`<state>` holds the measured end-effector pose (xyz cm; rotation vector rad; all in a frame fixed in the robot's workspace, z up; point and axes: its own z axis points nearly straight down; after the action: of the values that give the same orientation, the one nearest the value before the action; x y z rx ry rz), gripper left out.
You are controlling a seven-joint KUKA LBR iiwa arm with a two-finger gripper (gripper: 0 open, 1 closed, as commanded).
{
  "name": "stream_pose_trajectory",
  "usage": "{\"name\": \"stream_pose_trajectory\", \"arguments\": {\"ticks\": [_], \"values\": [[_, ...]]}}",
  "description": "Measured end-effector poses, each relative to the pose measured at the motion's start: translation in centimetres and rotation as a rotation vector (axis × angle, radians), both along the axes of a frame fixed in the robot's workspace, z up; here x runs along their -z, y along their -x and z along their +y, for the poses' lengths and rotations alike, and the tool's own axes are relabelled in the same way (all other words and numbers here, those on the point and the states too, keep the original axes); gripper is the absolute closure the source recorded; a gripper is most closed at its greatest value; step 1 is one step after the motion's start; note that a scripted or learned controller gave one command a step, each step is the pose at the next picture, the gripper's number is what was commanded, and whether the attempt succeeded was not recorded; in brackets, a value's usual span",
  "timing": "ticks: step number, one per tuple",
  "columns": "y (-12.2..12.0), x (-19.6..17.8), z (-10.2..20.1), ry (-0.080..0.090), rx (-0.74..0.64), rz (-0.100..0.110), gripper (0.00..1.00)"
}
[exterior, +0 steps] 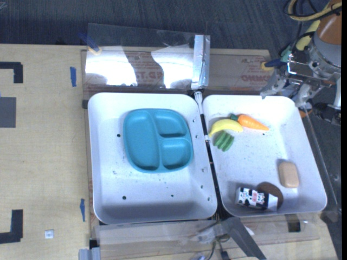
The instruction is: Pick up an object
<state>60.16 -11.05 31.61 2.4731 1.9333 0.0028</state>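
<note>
The right bin holds a yellow banana, a green ridged piece just below it, and an orange carrot near the back. A tan oval bread piece lies by the right wall. A black-and-white carton rests at the front beside a brown round piece. My gripper hangs above the right bin's back right corner, apart from all the objects, with nothing seen between its fingers.
The left bin holds a blue divided plate. A clear plastic panel and a metal bar stand behind the bins. Wooden bench surface spreads to the left.
</note>
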Motion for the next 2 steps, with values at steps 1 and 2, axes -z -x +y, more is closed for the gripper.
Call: {"name": "stream_pose_trajectory", "arguments": {"ticks": [1,2], "values": [[-0.7,16.7,0.2,-0.002,0.032,0.014,0.0],[-5.1,22.9,-6.4,0.002,-0.231,-0.002,0.0]]}}
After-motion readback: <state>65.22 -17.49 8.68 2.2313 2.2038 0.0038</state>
